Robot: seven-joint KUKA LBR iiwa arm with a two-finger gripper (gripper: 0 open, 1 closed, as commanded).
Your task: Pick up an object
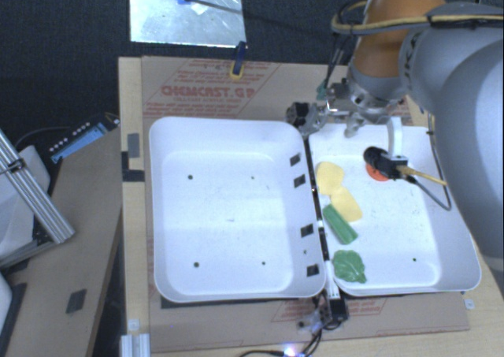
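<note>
Over the far edge of the right bin (pixel 465 269), the tool (pixel 352 117) hangs, seemingly staged before a descent; whether it is wide or narrow cannot be told.
Pickable things hug that bin's left wall, leaving little clearance there: two yellow pieces (pixel 331 176), a green stick (pixel 340 224) and a green lump (pixel 349 265) by the near corner. Both bins sit on printed cardboard (pixel 205 87) over the tan table (pixel 87 206), with dark cloth (pixel 63 16) behind.
</note>
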